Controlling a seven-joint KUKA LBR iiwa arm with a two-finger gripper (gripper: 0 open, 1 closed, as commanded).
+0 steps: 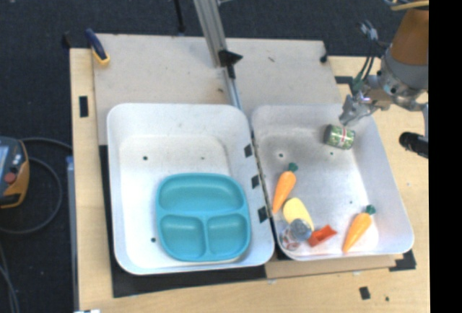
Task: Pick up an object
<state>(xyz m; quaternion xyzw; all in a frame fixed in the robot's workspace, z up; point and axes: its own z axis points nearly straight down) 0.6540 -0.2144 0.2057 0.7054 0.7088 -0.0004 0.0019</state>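
My gripper [351, 114] hangs over the far right corner of the right bin [386, 182]. Just below and left of it lies a small green can-like object [339, 136] on the bin floor; whether they touch I cannot tell. An orange carrot [284, 190] lies near the bin's left wall. In front of it sits a yellow piece [297, 211], then a small greyish item [294, 235] and a red piece [323, 234]. A second carrot [358, 229] rests at the front right.
The left bin [130, 153] holds a teal divided plate [203, 226] at its front. A metal post [208, 9] rises behind the bins. The bench [166, 66] stretches behind them, with a blue and yellow tool [97, 46] at its far left corner.
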